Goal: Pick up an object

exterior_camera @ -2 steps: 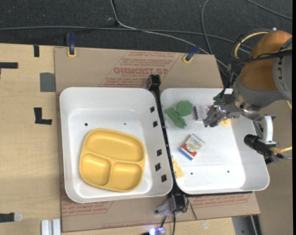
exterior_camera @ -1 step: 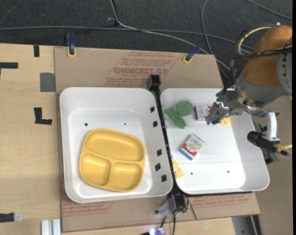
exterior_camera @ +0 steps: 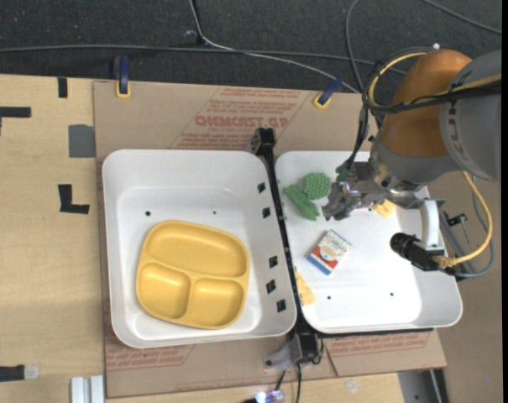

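Observation:
My gripper (exterior_camera: 341, 201) hangs over the upper part of the right bin (exterior_camera: 405, 309), at the end of the grey arm with its orange band (exterior_camera: 426, 99). Just left of it lies a green knobbly toy (exterior_camera: 308, 193), close to the gripper's tip; whether they touch cannot be made out. A small blue, white and red box (exterior_camera: 329, 251) lies below the gripper on the bin floor, apart from it. A small yellow piece (exterior_camera: 304, 288) rests against the bin's left wall, and another yellow bit (exterior_camera: 384, 210) peeks out under the wrist.
The left bin (exterior_camera: 123, 183) holds a yellow divided plate (exterior_camera: 192, 273). A black divider (exterior_camera: 274, 217) runs between the bins. A black fitting with a cable (exterior_camera: 413, 250) sticks out over the right bin's right side. Cables loop above the arm.

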`<action>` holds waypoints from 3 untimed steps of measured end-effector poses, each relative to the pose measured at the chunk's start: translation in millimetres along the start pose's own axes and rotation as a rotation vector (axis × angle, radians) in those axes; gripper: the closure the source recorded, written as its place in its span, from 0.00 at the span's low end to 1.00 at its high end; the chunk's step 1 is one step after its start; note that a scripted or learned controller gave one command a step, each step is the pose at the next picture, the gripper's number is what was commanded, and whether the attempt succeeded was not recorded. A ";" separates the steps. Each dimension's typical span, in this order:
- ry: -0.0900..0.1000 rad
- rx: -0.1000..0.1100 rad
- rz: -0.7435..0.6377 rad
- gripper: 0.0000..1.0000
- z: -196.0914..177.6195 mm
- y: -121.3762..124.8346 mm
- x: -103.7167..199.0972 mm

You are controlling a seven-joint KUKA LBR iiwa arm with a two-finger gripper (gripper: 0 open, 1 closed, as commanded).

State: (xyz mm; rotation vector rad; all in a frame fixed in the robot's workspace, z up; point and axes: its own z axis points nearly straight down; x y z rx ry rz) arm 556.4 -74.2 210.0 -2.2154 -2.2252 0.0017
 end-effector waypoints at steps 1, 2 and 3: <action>0.000 0.001 0.001 1.00 -5.1 -14.9 40.4; 0.000 0.002 0.000 1.00 -4.0 -39.0 92.4; 0.000 0.002 -0.001 1.00 -0.4 -57.3 147.7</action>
